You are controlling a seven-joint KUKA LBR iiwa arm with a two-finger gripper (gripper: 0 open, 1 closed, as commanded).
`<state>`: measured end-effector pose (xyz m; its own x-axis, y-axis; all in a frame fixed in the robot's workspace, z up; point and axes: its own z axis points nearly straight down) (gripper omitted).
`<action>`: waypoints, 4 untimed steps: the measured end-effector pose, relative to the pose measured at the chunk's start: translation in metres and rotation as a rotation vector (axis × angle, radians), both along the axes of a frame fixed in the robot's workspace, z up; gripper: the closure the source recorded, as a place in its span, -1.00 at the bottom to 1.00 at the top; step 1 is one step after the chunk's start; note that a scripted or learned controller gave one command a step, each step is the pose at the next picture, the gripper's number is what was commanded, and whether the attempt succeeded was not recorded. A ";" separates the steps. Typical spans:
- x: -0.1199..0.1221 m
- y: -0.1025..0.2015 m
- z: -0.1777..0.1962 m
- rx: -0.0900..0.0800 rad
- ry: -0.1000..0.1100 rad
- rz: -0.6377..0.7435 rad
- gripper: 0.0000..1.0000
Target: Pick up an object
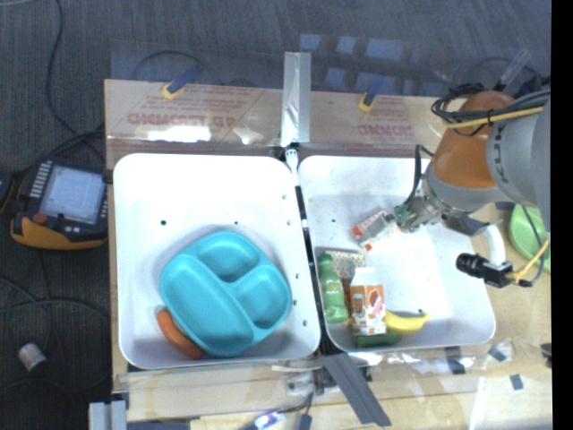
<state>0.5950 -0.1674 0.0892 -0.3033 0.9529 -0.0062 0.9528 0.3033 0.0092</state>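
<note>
Two white bins (134, 267) are borne by the surface; the tool (405, 216), its state untellable, is lowered near a small packet (372, 227), so closing is judged next.

On your far left, a handheld control pendant (61, 204) with a lit screen lies on the dark carpet (134, 16), its black cables (40, 30) looping nearby. A green disc (526, 227) sits at the bench's right edge.
</note>
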 end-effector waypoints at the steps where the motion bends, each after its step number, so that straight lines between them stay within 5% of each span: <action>1: 0.005 0.058 0.000 0.000 -0.001 -0.025 -1.00; 2: 0.023 0.064 -0.001 0.005 0.004 -0.274 -1.00; 3: -0.039 0.058 0.000 0.004 0.000 -0.349 -1.00; 4: -0.018 0.070 0.000 0.003 0.003 -0.434 -1.00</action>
<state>0.5772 -0.0975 0.0888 0.1255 0.9921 -0.0031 0.9921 -0.1255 0.0064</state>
